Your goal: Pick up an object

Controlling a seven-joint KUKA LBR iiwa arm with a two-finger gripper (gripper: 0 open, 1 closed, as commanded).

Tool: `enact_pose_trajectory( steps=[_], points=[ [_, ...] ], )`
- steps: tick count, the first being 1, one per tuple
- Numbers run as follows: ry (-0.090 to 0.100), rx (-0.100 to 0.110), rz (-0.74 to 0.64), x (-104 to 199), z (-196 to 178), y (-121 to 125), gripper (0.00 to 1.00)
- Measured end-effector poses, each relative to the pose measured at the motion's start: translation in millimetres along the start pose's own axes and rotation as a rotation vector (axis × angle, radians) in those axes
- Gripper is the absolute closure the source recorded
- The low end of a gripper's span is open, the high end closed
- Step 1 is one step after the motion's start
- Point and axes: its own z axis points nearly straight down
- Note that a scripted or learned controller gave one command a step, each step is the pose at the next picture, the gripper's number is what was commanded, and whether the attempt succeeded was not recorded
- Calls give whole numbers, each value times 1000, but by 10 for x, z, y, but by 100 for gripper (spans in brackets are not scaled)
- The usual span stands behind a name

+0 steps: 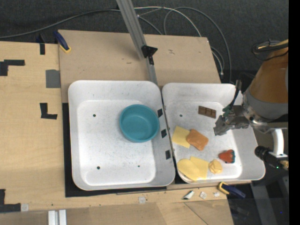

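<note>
The right bin (187, 93) holds several small items: a brown chocolate bar (206, 111), a pale yellow slice (180, 137), an orange-brown bread piece (197, 139), a red piece (227, 156), a small yellow lump (215, 166) and a larger yellow piece (193, 168). A teal bowl (138, 123) sits in the left bin (93, 163). My gripper (222, 127) hangs over the right side of the right bin, between the chocolate bar and the red piece, above the bin floor. Nothing shows between its fingers.
A grey pole (136, 32) slants down from the top to the seam between the bins. Cables (197, 18) loop behind the right bin. Blue-and-yellow clamps sit at the bench's back left (62, 41) and front right (229, 190).
</note>
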Motion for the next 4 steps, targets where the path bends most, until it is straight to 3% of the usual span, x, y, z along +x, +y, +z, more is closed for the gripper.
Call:
enact_pose_trajectory(
  steps=[4],
  points=[
    [2,4,-5,2144,64,320,100]
  ],
)
